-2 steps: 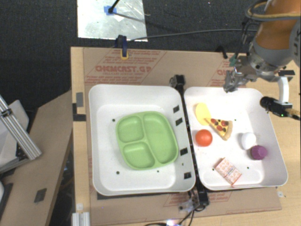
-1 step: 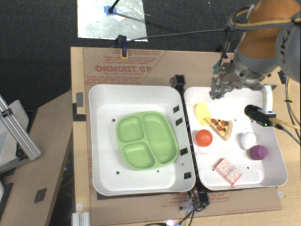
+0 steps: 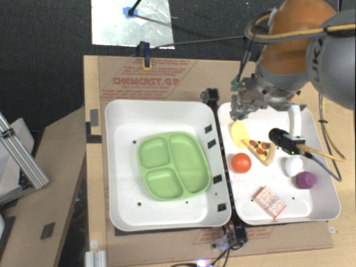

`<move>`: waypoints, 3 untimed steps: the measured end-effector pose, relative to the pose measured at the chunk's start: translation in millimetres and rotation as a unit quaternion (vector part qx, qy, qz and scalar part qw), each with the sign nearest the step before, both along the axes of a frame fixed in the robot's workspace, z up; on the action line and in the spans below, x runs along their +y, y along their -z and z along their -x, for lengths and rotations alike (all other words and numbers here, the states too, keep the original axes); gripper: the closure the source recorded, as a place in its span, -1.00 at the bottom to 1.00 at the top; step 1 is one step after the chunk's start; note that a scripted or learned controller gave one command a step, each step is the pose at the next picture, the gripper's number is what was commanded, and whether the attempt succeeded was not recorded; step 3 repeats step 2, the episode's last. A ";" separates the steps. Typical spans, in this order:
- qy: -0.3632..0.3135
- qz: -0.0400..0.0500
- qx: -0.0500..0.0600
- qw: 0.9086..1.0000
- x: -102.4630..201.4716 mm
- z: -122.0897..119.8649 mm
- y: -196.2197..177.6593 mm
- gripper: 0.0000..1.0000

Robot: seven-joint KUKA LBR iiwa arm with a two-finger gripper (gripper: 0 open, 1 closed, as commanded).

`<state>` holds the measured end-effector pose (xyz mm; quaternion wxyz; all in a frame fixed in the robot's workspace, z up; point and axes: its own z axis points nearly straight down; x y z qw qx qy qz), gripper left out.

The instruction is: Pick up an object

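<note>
Camera view, L to R: left bin point(image 3: 119, 149) carries a green divided tray point(image 3: 173, 166). Right bin point(image 3: 325, 202) carries a yellow piece point(image 3: 239, 131), red ball point(image 3: 241, 163), pizza-slice toy point(image 3: 262, 150), white egg point(image 3: 293, 165), purple item point(image 3: 306, 179) and pink packet point(image 3: 270, 201). Pincer point(image 3: 240, 109) sits at the bin's far-left corner, just above the yellow piece; grip state can't be told, poss. hidden by the wrist. Nothing seen lifted; pick not yet done. Desk point(image 3: 161, 79) sheet reads "CHEMCAST GP".

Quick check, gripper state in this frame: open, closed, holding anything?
Gripper: cannot be told; it hangs over the right bin, just above the yellow piece.
</note>
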<state>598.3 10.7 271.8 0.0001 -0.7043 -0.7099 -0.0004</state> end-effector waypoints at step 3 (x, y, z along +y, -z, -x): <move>0.001 0.000 0.000 1.000 86.9 31.9 11.7 1.00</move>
